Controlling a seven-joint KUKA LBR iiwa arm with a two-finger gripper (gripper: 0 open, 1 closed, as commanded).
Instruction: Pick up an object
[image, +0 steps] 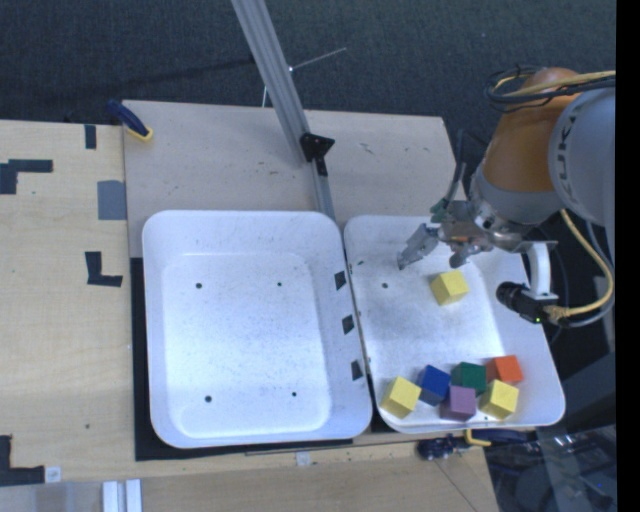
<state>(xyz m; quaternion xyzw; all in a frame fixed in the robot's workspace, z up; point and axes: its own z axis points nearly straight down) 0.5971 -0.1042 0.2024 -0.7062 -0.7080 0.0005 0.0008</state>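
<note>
My gripper (436, 257) hangs over the upper part of the right bin (400, 320), its two grey fingers spread open with nothing between them. A yellow cube (449, 288) lies in that bin just below and to the right of the fingertips, apart from them. Along the bin's lower edge sits a cluster of cubes: a yellow one (402, 396), a blue one (434, 383), a green one (468, 377), a purple one (461, 401), an orange one (506, 369) and another yellow one (500, 399).
The left bin (240, 320) stands beside the right one, sharing a raised rim. A slanted metal pole (285, 85) with a black clamp crosses the bench behind the bins. The arm's grey and orange body (545, 140) looms at the right.
</note>
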